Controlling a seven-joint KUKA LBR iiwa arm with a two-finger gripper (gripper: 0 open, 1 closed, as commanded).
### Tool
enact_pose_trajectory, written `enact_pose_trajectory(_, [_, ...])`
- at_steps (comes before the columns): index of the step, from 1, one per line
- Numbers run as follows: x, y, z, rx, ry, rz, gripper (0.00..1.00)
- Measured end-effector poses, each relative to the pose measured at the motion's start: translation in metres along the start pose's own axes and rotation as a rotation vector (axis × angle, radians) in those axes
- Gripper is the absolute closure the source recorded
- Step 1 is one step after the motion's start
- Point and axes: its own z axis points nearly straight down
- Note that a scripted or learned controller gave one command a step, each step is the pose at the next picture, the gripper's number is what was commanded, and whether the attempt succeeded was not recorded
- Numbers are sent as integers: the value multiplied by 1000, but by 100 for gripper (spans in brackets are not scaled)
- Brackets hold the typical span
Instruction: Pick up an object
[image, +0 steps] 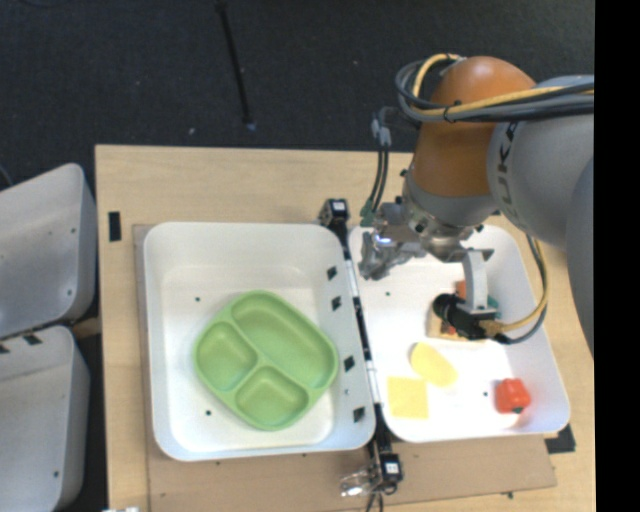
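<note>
In the right bin (530, 425) lie a pale yellow rounded piece (433, 363), a flat yellow square (407, 397) just in front of it, and a small red object (512, 394) near the front right corner. A brown-orange scrap (439, 322) shows farther back, partly hidden by the robot's wrist parts. My gripper (377, 256) hangs over the back left of the right bin, close to the wall between the two bins. It is well apart from the yellow pieces, and I see nothing held in it.
The left bin (160, 300) holds a green divided plate (265, 358). Between the bins runs a divider with black clips (352, 310). The grey arm with its orange band (470, 120) covers the right bin's back. A white chair (40, 260) stands left of the bench.
</note>
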Motion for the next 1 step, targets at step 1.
enact_pose_trajectory(1, [48,-15,14,0,0,-1,100])
